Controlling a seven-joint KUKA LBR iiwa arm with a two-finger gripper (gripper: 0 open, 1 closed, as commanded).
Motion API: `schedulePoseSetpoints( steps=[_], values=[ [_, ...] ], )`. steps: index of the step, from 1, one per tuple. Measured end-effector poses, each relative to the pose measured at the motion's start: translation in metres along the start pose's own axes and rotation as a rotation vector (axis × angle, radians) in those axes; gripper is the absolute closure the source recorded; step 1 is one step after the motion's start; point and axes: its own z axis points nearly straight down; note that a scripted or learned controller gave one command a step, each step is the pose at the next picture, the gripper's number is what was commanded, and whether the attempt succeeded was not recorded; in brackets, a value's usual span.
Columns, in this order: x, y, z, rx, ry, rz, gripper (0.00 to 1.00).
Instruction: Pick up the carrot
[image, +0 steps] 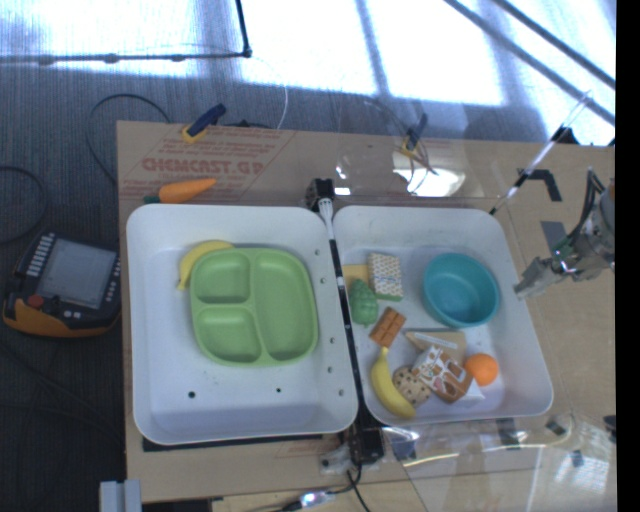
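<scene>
Carrot (187, 188) lies outside both bins, on the bare cardboard sheet (290, 150) just beyond the far rim of the left bin (150, 330), near that bin's far-left corner. Orange body, green tip pointing left. Nothing touches it.

Inside the left bin: green divided plate (252, 304), with a banana (200, 254) tucked against the plate's far-left edge. The carrot sits just past the rim from that banana.

Gripper (575, 255) is far from the left bin, out past the right bin (520, 300) on its right side, well apart from the carrot. It is small and partly cut off; whether the claw is wide or narrow, I cannot tell. Nothing visible in it.

Right bin holds a teal bowl (460, 288), a second banana (385, 385), an orange ball (482, 369) and other play food.

Risks, as judgement:
- The carrot is off the left bin entirely. A program that searches only inside bins may never target it.
- The orange ball in the right bin shares the carrot's colour and lies much nearer the gripper; a colour-led pick could go there instead.
- Reaching the carrot means crossing both bins; the left bin's raised far rim stands right beside the target and could catch a low approach.
- The carrot is round and tapered on smooth cardboard; an off-centre closing could roll it away.
</scene>
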Motion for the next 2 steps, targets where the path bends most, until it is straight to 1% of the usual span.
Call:
schedulePoseSetpoints(
  steps=[1, 2],
  values=[
    [0.072, -0.029, 0.079, 0.012, 0.010, 0.126, 0.00],
    [0.006, -0.036, 0.028, -0.001, 0.001, -0.231, 0.00]
  ],
)
